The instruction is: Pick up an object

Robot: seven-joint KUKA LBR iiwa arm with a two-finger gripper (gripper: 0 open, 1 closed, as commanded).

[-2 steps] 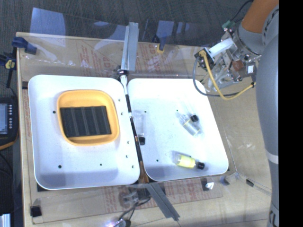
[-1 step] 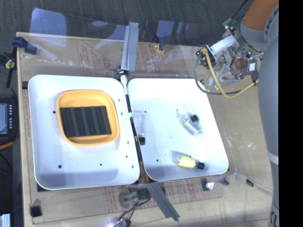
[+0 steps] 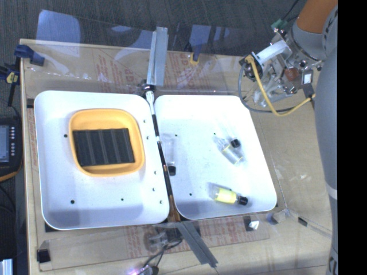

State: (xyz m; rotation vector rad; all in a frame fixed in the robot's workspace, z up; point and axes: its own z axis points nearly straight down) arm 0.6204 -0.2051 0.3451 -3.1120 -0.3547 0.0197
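Note:
In the right bin lie two small bottles. A clear one with a black cap rests near the middle right, and a yellow one with a black cap lies near the front edge. The left bin holds an orange tray with a dark ribbed insert. My gripper hangs above the bench past the right bin's far right corner, well away from both bottles, amid wires and a yellow cable.
A metal divider bar runs back from the gap between the bins. A clear panel stands along the far side of the bench. A black device sits at the left edge. Brackets and cables lie at the front.

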